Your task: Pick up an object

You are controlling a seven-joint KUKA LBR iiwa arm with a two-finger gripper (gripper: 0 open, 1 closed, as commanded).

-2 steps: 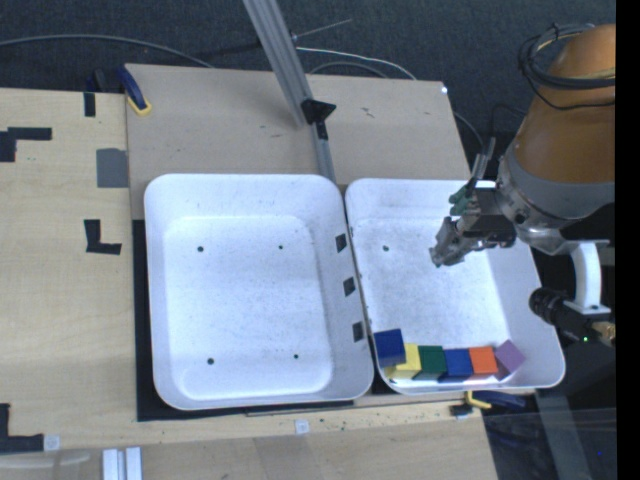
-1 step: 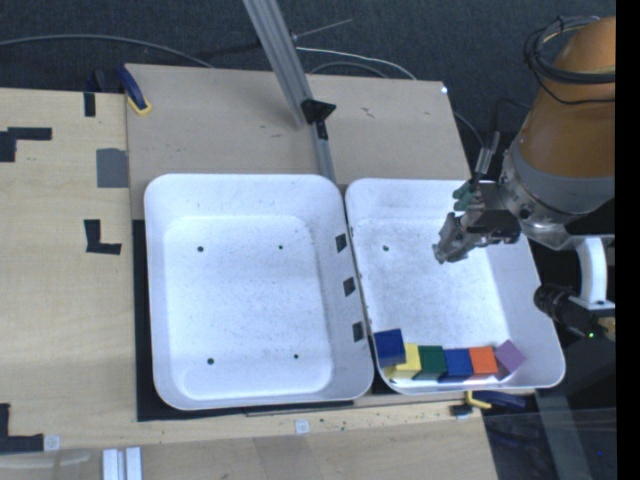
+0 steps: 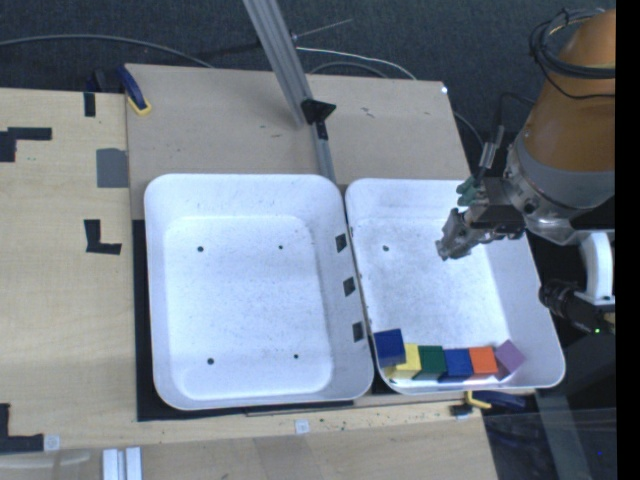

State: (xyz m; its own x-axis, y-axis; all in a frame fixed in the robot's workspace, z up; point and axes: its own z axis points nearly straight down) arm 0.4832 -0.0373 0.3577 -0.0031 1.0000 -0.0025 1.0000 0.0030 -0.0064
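Several small blocks lie in a row along the near wall of the right bin (image 3: pixel 420 278): a blue block (image 3: pixel 388 345), a yellow one (image 3: pixel 407 361), a green one (image 3: pixel 431 360), a second blue one (image 3: pixel 458 363), an orange one (image 3: pixel 483 360) and a purple one (image 3: pixel 509 355). My gripper (image 3: pixel 454 240) hangs above the right bin's far right part, well away from the blocks. Nothing shows between its fingers.
The left bin (image 3: pixel 245 288) sits beside the right one, joined by dark clips at the seam. A slanted metal pole (image 3: pixel 285 53) rises behind the bins. A yellow-and-blue tool (image 3: pixel 135 93) lies at the bench's far left corner.
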